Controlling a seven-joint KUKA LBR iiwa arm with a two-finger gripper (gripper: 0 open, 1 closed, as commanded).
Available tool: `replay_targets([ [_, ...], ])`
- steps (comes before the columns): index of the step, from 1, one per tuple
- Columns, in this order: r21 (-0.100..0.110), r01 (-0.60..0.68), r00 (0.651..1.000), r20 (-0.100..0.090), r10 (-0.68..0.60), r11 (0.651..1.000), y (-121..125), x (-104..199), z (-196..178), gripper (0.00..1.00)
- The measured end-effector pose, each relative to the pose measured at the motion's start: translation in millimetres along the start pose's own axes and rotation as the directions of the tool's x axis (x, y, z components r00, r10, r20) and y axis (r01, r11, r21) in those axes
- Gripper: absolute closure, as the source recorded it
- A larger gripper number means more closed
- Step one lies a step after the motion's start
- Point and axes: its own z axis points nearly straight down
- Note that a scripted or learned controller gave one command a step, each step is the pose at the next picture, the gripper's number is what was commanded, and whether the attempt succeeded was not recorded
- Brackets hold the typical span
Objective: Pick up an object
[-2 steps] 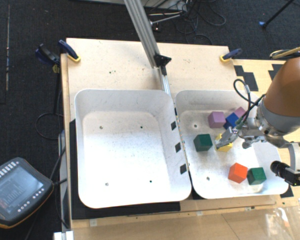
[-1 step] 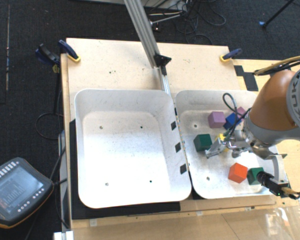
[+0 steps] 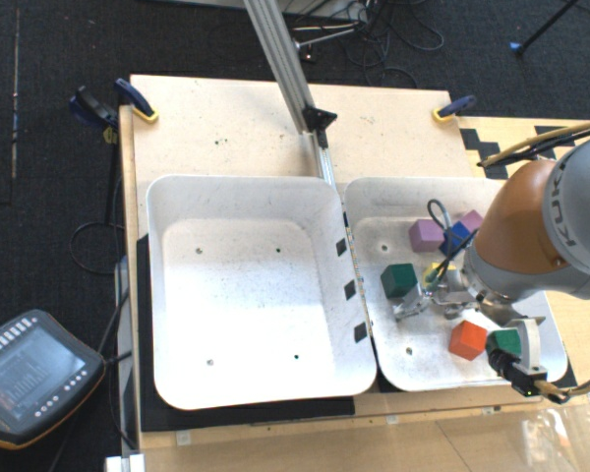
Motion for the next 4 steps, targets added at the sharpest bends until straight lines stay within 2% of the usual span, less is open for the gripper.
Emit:
replay_targets([
  [1, -0.003, 0.0, 1.0, -0.001, 0.0, 1.0, 1, 0, -12, 1.0],
  [4, -0.007, 0.004, 1.0, 0.001, -0.004, 1.0, 13, -6, -153, 1.0],
])
